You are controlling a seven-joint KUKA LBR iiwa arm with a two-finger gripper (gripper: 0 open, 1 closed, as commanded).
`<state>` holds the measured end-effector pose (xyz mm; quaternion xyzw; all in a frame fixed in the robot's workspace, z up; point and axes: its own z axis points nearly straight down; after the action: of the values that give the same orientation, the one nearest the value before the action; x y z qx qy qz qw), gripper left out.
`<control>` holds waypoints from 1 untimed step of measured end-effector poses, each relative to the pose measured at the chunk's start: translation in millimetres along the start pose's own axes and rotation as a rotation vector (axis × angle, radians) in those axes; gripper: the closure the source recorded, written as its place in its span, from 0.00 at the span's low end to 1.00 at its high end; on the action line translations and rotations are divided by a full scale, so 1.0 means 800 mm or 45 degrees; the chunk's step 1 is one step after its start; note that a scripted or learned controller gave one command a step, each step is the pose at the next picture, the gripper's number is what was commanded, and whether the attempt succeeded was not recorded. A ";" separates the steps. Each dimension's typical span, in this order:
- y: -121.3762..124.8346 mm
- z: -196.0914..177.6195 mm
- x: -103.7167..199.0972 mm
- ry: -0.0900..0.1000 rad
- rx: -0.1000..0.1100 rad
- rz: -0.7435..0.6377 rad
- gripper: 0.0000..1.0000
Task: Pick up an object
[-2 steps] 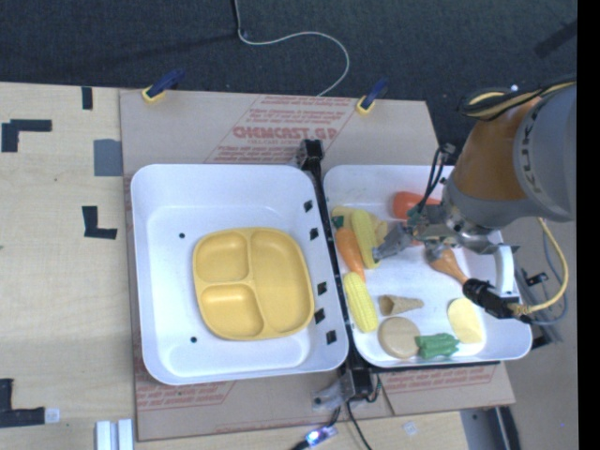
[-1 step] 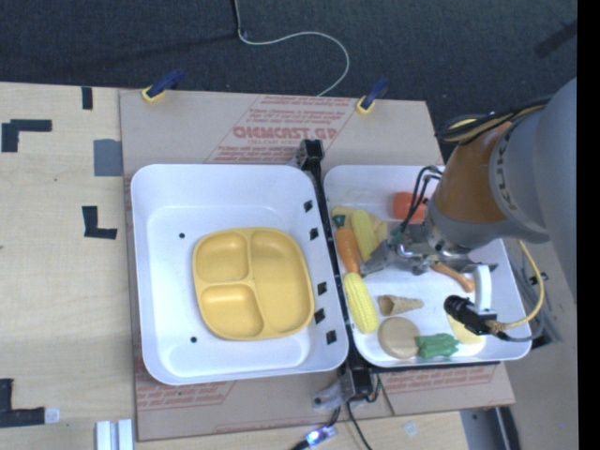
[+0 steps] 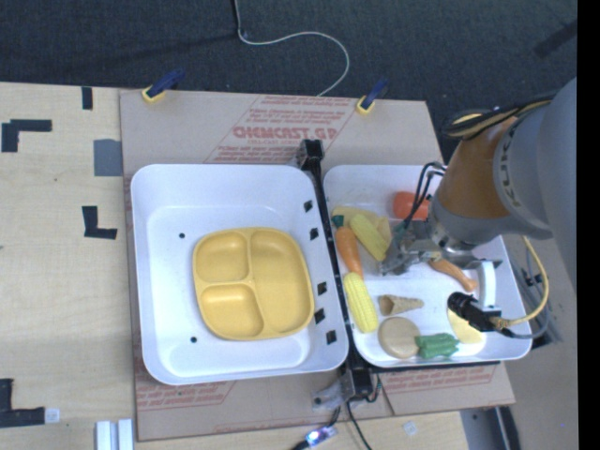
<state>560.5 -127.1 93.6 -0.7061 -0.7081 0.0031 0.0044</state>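
Grey jaws (image 3: 398,256) hang low in the right bin (image 3: 511,350); whether they stand apart or together I cannot tell. Just beside them lie a yellow corn (image 3: 367,233), an orange carrot (image 3: 348,248) and a cone (image 3: 400,303). A yellow plate (image 3: 251,282) lies in the left bin (image 3: 159,204).

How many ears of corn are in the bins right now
2. One ear of corn lies along the right bin's left wall, toward the near edge. A second ear of corn lies farther back, left of the pincer. The arm may hide more.
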 end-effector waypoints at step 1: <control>-0.008 -0.061 0.011 -0.001 -0.011 0.001 1.00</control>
<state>554.6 -118.6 142.2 -0.7064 -0.7078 0.0004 0.0010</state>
